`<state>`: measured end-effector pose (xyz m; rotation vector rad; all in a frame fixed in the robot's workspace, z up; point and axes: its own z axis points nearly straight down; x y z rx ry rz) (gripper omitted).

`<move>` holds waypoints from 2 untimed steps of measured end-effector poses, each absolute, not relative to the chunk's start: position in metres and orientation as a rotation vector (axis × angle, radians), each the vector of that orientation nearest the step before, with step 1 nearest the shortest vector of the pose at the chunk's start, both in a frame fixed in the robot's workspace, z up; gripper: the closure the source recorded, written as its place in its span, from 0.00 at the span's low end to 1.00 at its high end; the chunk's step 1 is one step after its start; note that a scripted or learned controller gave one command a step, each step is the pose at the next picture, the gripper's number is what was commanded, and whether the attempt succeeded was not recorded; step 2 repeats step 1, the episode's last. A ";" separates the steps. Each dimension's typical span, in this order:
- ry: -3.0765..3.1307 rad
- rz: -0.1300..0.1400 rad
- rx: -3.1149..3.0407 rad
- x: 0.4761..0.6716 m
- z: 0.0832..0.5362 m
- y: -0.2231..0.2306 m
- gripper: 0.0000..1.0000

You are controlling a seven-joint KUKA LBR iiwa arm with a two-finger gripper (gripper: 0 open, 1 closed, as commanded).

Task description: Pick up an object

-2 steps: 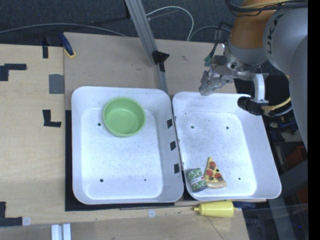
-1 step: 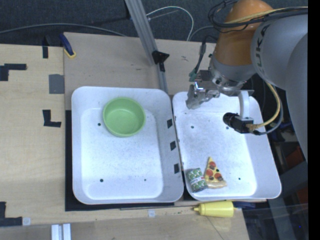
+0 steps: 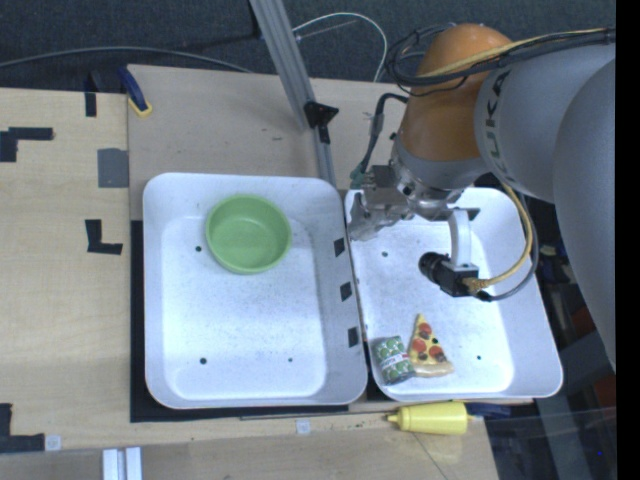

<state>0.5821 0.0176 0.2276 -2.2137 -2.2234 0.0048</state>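
The grey arm with orange band (image 3: pixel 455 78) is extended over the right white bin (image 3: pixel 520 368); its jaws' state cannot be told. A pizza-slice toy (image 3: pixel 430 348) and green packet (image 3: pixel 390 358) lie there; a green bowl (image 3: pixel 248 233) occupies the left white bin (image 3: pixel 240 368).

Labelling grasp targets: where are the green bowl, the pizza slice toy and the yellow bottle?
green bowl (image 3: pixel 248 233), camera view, middle of its inside.
pizza slice toy (image 3: pixel 428 348), camera view, its topped face.
yellow bottle (image 3: pixel 436 418), camera view, its body.
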 end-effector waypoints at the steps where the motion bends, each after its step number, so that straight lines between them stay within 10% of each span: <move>1: -2.226 0.002 -2.212 0.557 0.236 0.061 1.00; 2: -2.226 0.002 -2.212 0.557 0.236 0.061 1.00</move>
